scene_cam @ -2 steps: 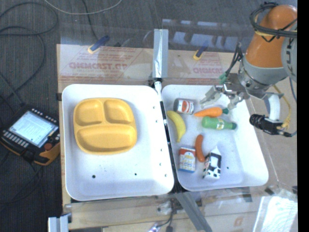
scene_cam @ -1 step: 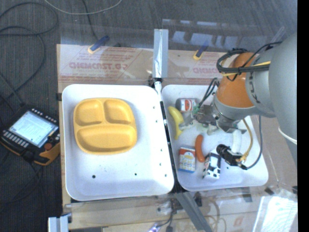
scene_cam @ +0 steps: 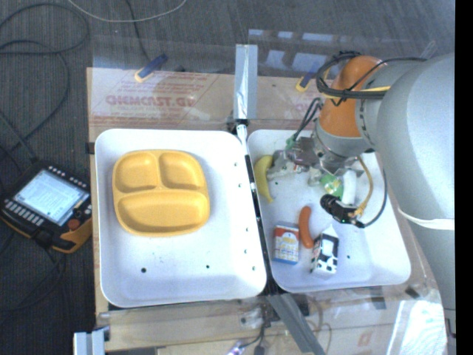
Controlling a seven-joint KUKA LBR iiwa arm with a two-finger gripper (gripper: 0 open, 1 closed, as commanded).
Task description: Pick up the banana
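Camera view shows the curved yellow plastic banana (scene_cam: 262, 177) lying against the left wall of the right shallow white bin (scene_cam: 384, 268), the grey two-finger gripper (scene_cam: 284, 161) just beside it. Whether it is open or closed, I cannot tell. It looks light, stiff and smooth; I'd pinch across its thick middle, clear of the wall.

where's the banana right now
In the camera view the banana lies in the right bin, along its left wall near the divider, just left of the gripper and above the small carton.
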